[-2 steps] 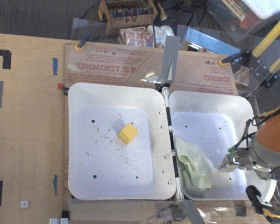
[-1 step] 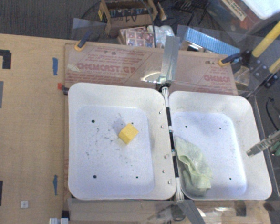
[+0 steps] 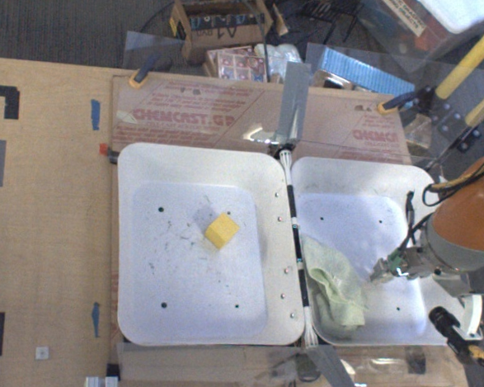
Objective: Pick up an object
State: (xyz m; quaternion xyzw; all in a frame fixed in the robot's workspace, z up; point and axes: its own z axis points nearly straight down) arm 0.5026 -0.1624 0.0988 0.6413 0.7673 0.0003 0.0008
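The arm [image 3: 469, 225] entered at the scene's right as a broad, rounded body, orange across its upper part and pale grey beneath. A thin black cable [image 3: 437, 191] looped along its far left side, curling over the orange shell. Leftward the grey housing narrowed into a small, dark, cluttered gripper [image 3: 388, 269] with a speck of green on it. On the near side sat a white bracket [image 3: 464, 322] carrying a short black cylindrical fitting.
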